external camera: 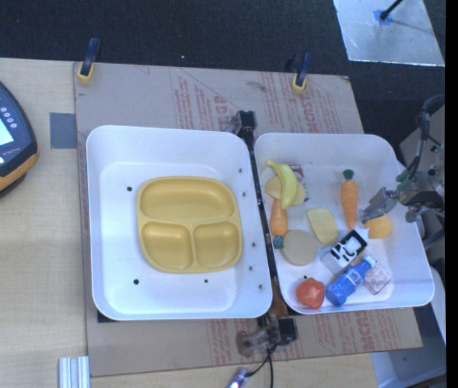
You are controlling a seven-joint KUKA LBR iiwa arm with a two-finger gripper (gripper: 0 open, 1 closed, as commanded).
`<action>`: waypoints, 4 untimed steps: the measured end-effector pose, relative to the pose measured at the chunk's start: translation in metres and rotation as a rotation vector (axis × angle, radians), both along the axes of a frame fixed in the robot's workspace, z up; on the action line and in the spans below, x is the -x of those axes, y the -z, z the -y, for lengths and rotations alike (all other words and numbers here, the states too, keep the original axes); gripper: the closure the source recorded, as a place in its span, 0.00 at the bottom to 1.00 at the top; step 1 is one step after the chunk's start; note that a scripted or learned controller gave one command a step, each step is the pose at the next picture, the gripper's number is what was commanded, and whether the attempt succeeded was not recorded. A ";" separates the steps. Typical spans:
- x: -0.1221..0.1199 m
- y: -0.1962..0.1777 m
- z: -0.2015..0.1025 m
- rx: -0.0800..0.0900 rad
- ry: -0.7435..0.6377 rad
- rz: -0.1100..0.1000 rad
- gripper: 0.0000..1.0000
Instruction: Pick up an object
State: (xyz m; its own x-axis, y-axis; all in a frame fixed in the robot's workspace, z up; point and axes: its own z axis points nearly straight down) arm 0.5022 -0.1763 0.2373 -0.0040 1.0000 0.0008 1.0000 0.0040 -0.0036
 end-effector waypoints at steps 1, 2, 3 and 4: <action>-0.030 0.124 0.010 0.002 -0.006 0.018 0.00; -0.093 0.146 -0.015 0.001 -0.002 0.000 0.00; -0.092 0.135 -0.014 0.001 -0.004 -0.002 1.00; -0.155 0.045 -0.089 0.000 -0.001 0.002 1.00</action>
